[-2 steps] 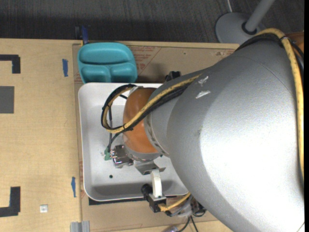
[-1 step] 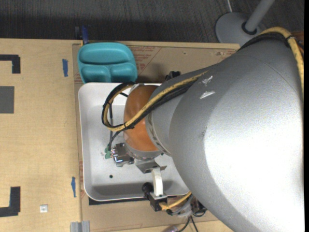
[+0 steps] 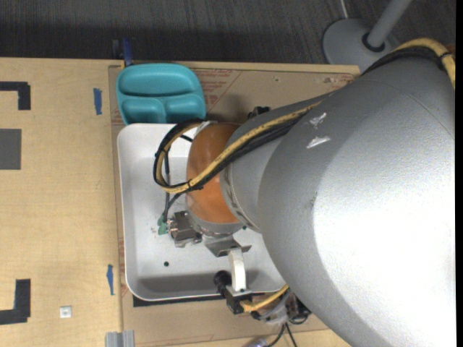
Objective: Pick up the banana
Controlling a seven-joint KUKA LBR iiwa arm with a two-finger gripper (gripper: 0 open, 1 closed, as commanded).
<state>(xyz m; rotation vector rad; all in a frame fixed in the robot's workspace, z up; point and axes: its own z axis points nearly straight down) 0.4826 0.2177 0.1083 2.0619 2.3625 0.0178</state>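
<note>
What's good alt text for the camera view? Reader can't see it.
A grey robot arm with an orange band reaches down into a shallow white bin, hiding most of its floor. A teal divided tray sits just beyond the bin on the cardboard-covered bench.

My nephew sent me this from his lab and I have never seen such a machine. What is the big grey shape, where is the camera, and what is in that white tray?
The big grey shape is a robot arm, so close to the lens that it blocks much of the picture. The camera is fixed above the bench, looking down at a slant, and the arm reaches in from the right of the picture. The orange band sits just above its wrist, and yellow and black cables loop beside it. The arm points down into a shallow white bin on a cardboard-covered bench. Its wrist end hides whatever lies under it, so I cannot tell what the bin holds or whether anything is gripped; no banana is visible. Behind the bin rests a turquoise plastic tray with compartments.
</note>
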